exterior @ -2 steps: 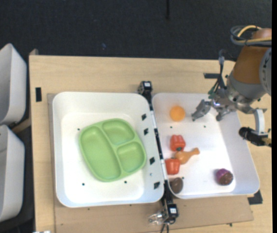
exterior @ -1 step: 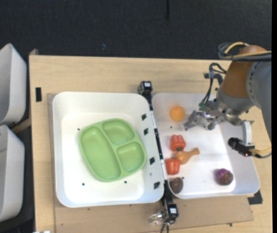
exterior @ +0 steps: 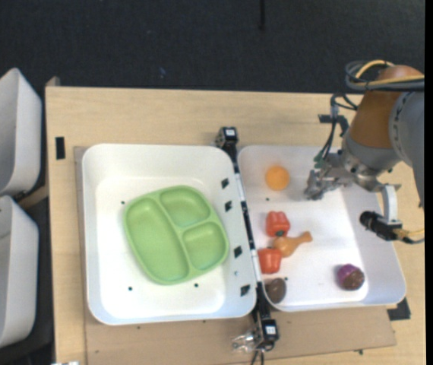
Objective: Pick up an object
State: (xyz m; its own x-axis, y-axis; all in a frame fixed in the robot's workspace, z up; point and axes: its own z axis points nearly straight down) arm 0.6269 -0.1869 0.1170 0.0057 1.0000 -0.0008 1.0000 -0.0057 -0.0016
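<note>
My end effector (exterior: 317,186) hangs low in the upper part of the right bin (exterior: 376,280), right of centre in the frame, just right of the orange ball (exterior: 277,177) and apart from it. At this slant and size I cannot tell how it is set, and I see nothing caught in it, so I judge the pick not yet done: nothing is lifted, every object lies on the bin floor, and the reach down, the grip and the lift are all left. The ball, near the bin's upper left, is the closest candidate; it is round, so it has no long axis and points nowhere, and any approach angle serves. Lower down, along the bin's left side, sits a red pepper (exterior: 278,222), stubby, with no clear long axis that I can read. Just below and right of it lies a yellow-orange piece (exterior: 292,242) shaped like a small gourd; its long axis runs from lower left to upper right, thin end toward the upper right. Below that is a second red piece (exterior: 270,261), then a dark brown lump (exterior: 276,288) at the bin's lower left corner. A purple one (exterior: 349,277), roundish, rests alone toward the lower right. The left bin (exterior: 102,295) holds a green tray (exterior: 175,234) lying flat, its long axis tilted from upper right to lower left.
</note>
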